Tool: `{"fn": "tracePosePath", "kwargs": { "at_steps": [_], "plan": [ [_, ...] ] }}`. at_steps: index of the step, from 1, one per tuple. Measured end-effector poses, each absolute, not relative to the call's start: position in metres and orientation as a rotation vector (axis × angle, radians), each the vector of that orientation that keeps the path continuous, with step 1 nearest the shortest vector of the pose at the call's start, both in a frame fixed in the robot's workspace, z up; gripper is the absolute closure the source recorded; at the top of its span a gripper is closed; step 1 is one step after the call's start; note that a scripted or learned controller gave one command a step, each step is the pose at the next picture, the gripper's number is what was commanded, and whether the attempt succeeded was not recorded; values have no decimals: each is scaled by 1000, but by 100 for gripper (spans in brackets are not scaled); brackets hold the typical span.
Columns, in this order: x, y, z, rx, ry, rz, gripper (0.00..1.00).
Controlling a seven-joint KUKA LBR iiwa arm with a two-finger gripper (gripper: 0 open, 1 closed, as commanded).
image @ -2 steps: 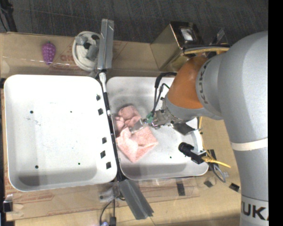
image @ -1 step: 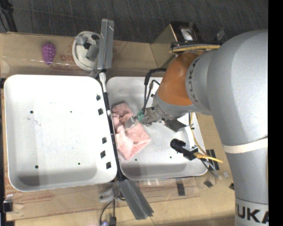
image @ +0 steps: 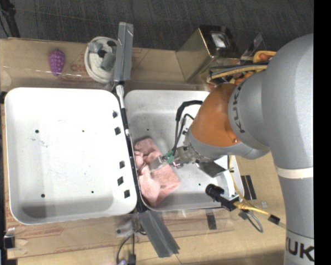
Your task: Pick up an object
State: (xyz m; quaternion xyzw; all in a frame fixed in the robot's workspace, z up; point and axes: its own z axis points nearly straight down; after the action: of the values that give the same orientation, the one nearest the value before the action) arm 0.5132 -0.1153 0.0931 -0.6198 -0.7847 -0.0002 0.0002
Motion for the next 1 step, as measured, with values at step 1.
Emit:
{"fn": "tracePosePath", "kwargs": {
  "at_steps": [1],
  "plan": [
    [514, -114, 103, -1939, -2468, -2, 100]
  ]
}}
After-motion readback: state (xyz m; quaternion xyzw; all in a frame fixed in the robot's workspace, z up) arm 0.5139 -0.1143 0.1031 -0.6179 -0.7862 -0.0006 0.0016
